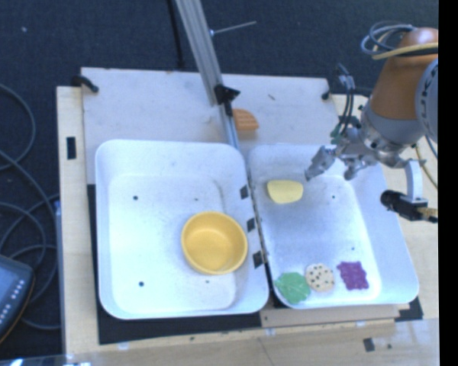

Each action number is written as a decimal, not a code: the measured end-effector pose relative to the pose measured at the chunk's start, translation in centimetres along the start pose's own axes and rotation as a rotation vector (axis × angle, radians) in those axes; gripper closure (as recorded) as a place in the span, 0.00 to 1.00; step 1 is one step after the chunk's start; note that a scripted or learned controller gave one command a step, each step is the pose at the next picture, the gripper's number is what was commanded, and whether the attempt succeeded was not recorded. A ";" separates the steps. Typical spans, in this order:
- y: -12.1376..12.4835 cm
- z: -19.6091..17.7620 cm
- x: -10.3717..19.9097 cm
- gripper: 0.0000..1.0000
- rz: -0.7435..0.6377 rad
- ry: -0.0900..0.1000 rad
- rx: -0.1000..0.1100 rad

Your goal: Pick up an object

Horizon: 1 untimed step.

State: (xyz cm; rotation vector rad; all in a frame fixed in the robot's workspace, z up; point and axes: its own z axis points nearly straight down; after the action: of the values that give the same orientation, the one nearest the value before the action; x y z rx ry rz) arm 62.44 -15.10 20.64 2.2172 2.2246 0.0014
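A bench seen from above at a slant, bearing two shallow white bins side by side; the grey arm (401, 90) with its orange band enters from the right and is cut off by the frame edge, so its upper part cannot be made out. A slanted metal rail (202, 48) crosses the top of the scene and hides part of the bench behind it; a small orange object (245, 120) just past the bins is partly hidden by the rail's lower end and is too blurred to identify.

The gripper (337, 165) hangs over the far end of the right bin (382, 242); its two fingers stand visibly apart, one pointing toward the bin's middle and one nearer the right wall, with nothing between them (whether the tips touch the bin floor cannot be told).

A pale yellow rounded object (285, 191) lies on the right bin's floor near the far left corner, just beside the gripper's nearer finger but apart from it; along the near edge of the same bin sit three small pieces in a row: a green one (292, 287), a cream one with dark spots (319, 277), and a purple one (353, 274), close together.

The left bin (137, 204) holds a yellow bowl (214, 242), upright, toward its right side.
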 end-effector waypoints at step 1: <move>0.0 0.0 0.0 0.00 0.000 0.000 0.000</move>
State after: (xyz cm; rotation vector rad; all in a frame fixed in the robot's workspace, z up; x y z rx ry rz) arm 62.44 -15.11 20.64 2.2169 2.2248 0.0010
